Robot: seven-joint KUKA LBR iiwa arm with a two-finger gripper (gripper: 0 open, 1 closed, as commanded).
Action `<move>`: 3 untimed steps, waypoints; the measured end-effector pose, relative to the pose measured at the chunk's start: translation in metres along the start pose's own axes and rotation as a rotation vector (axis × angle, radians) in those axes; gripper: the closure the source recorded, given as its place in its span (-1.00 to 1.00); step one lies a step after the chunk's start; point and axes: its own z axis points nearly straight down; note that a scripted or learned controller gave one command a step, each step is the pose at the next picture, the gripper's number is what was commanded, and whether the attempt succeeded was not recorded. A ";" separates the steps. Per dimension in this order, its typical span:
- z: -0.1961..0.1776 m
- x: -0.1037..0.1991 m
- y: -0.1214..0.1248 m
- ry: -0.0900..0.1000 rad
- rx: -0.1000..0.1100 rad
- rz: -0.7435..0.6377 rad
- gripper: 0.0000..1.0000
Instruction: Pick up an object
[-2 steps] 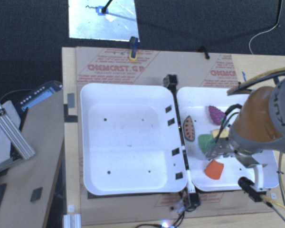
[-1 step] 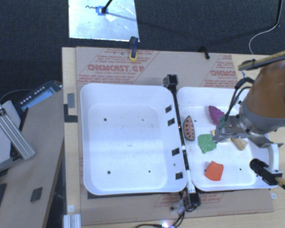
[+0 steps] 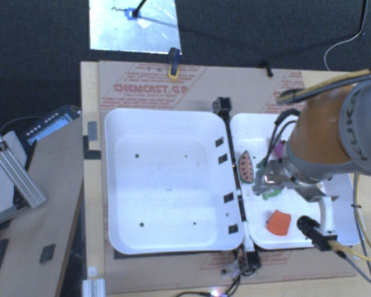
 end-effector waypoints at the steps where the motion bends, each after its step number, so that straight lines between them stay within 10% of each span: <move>1: -0.038 0.049 0.068 -0.001 -0.010 -0.001 1.00; 2: -0.064 0.045 0.095 -0.003 -0.005 0.004 1.00; 3: -0.085 0.010 0.059 -0.003 -0.001 0.011 1.00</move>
